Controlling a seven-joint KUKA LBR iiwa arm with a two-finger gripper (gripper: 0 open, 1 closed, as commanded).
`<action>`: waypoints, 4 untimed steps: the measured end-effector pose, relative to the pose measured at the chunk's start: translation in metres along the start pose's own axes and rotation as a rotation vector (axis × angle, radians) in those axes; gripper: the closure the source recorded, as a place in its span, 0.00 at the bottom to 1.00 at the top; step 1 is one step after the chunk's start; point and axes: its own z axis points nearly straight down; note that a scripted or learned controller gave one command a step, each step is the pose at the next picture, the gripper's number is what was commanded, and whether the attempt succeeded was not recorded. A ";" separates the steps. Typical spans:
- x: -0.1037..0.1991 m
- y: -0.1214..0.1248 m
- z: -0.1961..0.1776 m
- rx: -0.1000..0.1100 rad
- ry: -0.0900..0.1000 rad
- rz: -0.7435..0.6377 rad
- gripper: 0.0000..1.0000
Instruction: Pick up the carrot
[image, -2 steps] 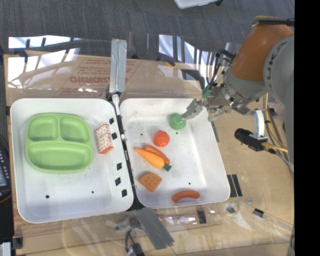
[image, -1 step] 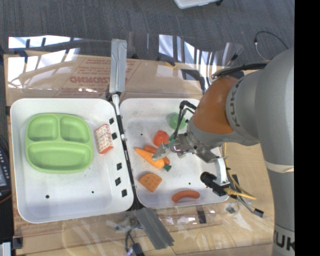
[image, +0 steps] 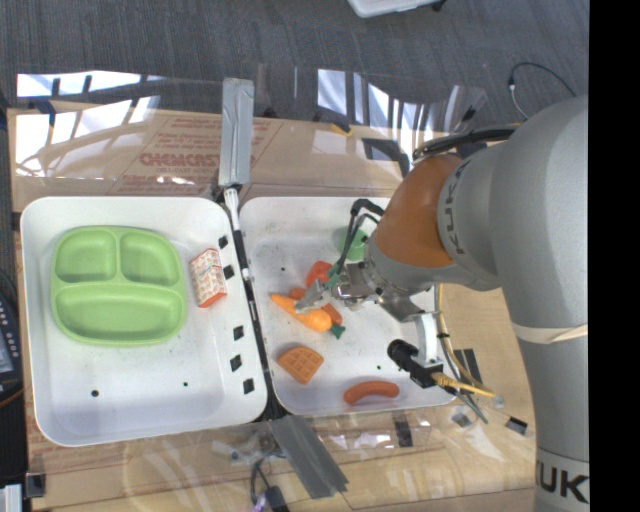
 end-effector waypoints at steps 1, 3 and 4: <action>0.006 0.014 0.002 -0.002 0.000 0.005 0.00; 0.007 0.016 -0.007 -0.003 0.000 -0.001 0.00; -0.010 -0.036 -0.103 0.017 0.003 -0.166 0.00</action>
